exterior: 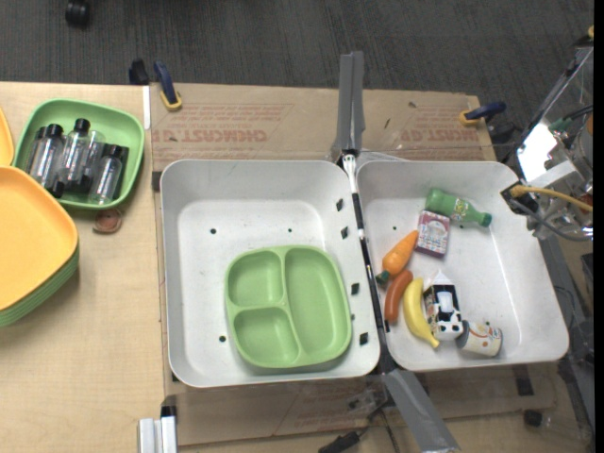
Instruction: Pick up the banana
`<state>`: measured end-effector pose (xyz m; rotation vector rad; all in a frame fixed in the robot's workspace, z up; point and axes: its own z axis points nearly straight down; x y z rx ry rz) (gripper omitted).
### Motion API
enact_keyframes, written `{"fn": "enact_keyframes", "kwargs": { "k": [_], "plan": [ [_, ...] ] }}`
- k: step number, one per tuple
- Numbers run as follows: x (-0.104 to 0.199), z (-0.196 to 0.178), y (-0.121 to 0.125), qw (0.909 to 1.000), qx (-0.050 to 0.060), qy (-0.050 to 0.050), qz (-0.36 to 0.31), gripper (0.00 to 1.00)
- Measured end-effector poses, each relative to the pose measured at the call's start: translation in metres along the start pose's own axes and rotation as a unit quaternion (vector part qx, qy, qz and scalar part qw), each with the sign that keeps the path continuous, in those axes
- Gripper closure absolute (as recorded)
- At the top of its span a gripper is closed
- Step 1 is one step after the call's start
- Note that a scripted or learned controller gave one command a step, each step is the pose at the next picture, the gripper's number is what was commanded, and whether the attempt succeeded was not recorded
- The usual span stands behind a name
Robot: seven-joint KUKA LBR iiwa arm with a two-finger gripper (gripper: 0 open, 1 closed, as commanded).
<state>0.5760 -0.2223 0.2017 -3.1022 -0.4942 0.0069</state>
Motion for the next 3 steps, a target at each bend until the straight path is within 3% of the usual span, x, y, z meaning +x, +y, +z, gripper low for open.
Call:
{"fn": "enact_keyframes", "kwargs": {
  "k": [1, 2, 3],
  "plan": [
    [-0.008, -0.066, -0.106, 0.9901, 0.000, 0.000, -0.140, 1.00],
    [-0.039, 0.066, -0.021, 0.9965, 0.001, 0.000, -0.084, 1.00],
    [-0.055, -0.018, -0.018, 0.9986, 0.000, 0.000, 0.053, 1.00]
  ]
}}
